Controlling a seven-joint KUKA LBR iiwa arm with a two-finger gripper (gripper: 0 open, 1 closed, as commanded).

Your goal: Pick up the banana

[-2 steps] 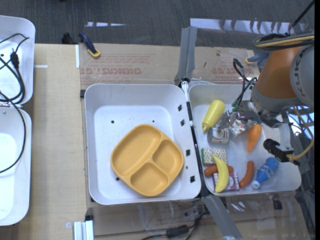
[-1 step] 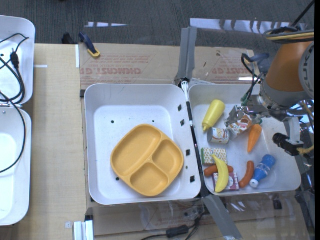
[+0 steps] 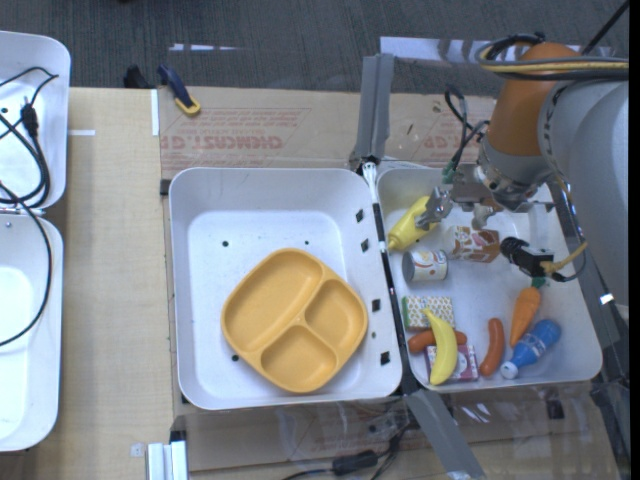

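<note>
The banana [image 3: 440, 344] lies in the right bin [image 3: 575, 368] near its front left corner, yellow and curved, resting over a red sausage [image 3: 424, 341] and a pink packet [image 3: 464, 362]. My gripper [image 3: 438, 206] hangs over the bin's back left part, well behind the banana. It sits right at the upper end of a yellow bottle-like object [image 3: 407, 228]. Nothing can be seen held in it. The grey arm with its orange band [image 3: 525, 118] reaches in from the upper right.
The right bin also holds a small can [image 3: 427, 264], a brown packet [image 3: 476, 244], a cracker [image 3: 428, 310], a carrot [image 3: 524, 313], a second red sausage [image 3: 491, 346] and a blue bottle [image 3: 530, 345]. A yellow divided plate [image 3: 293, 318] lies in the left bin [image 3: 200, 208].
</note>
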